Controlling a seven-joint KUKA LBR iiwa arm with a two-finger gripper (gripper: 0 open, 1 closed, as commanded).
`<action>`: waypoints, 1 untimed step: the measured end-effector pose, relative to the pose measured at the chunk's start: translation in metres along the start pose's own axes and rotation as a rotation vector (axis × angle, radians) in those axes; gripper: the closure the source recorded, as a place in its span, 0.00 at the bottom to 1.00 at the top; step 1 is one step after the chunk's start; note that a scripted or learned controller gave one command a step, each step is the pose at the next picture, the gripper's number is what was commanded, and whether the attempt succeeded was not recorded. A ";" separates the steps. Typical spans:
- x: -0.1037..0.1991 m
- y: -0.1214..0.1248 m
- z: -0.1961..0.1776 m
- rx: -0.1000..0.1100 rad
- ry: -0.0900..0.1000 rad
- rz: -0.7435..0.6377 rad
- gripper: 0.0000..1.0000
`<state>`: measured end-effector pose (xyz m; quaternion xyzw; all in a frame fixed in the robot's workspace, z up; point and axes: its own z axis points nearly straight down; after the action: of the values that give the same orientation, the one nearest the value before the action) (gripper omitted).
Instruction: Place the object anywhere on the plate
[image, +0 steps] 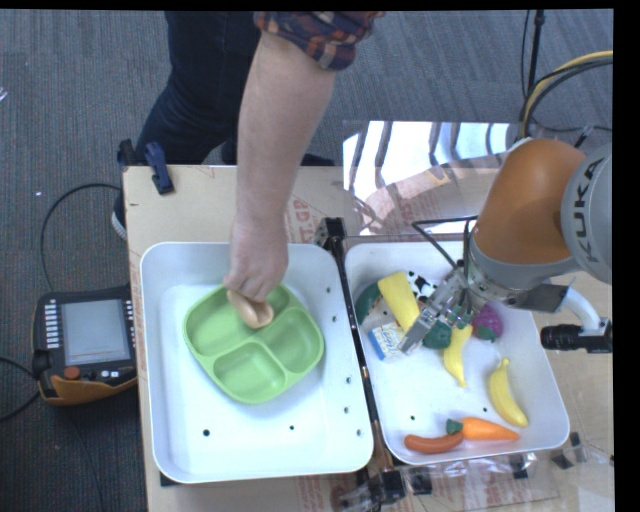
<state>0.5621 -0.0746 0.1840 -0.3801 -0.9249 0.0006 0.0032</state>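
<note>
One end effector (425, 328) hangs over the right bin (545, 400), among toy food; I cannot tell whether it is released or clenched. Beside it I see a yellow block (397, 297), a purple piece (489, 322), two bananas (505, 393), and a carrot (485, 430) near the front wall. In the left bin (170, 420) a person's hand (256, 270) presses a small tan, rounded object (253, 312) onto the green divided plate (255, 375), at its far edge. White "KUKA" lettering (583, 205) marks the arm.
</note>
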 end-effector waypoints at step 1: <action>0.086 -0.021 -0.044 0.001 0.002 -0.092 0.00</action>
<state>0.4866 -0.0289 0.2283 -0.3372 -0.9414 0.0004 0.0044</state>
